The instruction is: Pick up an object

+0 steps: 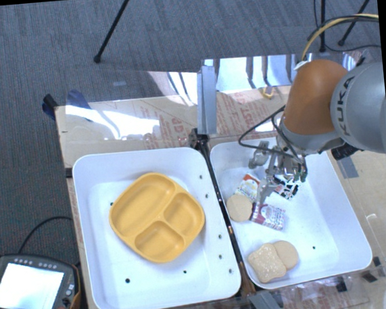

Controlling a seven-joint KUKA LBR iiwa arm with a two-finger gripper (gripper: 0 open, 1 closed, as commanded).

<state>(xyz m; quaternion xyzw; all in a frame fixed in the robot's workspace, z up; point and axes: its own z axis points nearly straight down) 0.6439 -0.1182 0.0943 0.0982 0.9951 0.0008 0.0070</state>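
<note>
Packet point(269, 216), long axis left-right, slightly tilted

Robotics lab, teach pendant point(31, 292) on carpet, tripod legs point(114, 23), bench bins point(86, 174)

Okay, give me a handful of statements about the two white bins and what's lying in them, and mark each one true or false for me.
1. The yellow divided plate lies in the left bin. True.
2. The gripper hangs over the left bin. False: it is over the right bin, near its far side.
3. Two pale bread-like pieces sit close together at the right bin's near edge. True.
4. The yellow plate has one single undivided well. False: it has three compartments.
5. A small red and white packet lies in the right bin beside a round pale biscuit. True.
</note>
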